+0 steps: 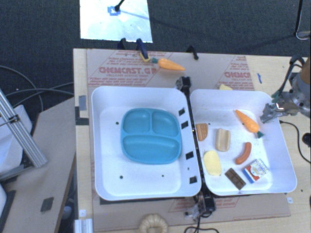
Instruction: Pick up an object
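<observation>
Fingers (pixel 268 111) of your gripper (pixel 270 112) sit at the right rim of the right bin (pixel 286 154), just beside the leafy end of a carrot (pixel 247 121); you cannot tell from this view whether they are apart or together, and nothing shows between them. Your arm (pixel 296 93) reaches in from the right edge. The carrot lies inside the right bin with a bread roll (pixel 222 140), a small pastry (pixel 201 131), a sausage (pixel 244 153), a pale potato (pixel 212 162), a chocolate bar (pixel 235 178) and a little carton (pixel 255 171). The left bin (pixel 107 130) holds a blue divided plate (pixel 150 135). A second carrot (pixel 167 64) rests on the board (pixel 214 67) behind the bins
</observation>
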Motion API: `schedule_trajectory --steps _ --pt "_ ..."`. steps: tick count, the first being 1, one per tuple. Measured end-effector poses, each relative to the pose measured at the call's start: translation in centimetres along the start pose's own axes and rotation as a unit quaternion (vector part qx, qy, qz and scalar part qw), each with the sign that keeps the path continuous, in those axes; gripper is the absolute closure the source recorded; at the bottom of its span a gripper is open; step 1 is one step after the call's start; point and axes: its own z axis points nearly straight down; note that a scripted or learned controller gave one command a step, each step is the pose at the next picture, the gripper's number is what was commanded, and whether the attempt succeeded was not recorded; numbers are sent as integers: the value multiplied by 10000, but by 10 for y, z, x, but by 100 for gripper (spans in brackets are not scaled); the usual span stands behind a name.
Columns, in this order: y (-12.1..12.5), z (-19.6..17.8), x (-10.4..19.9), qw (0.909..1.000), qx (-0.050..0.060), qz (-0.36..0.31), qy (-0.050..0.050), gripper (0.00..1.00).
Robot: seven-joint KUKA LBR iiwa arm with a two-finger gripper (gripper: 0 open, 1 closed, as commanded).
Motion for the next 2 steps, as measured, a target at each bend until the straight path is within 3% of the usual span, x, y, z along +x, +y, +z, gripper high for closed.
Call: schedule_trajectory --steps 2 --pt "-53 12 92 10000 23 -20 17 100"
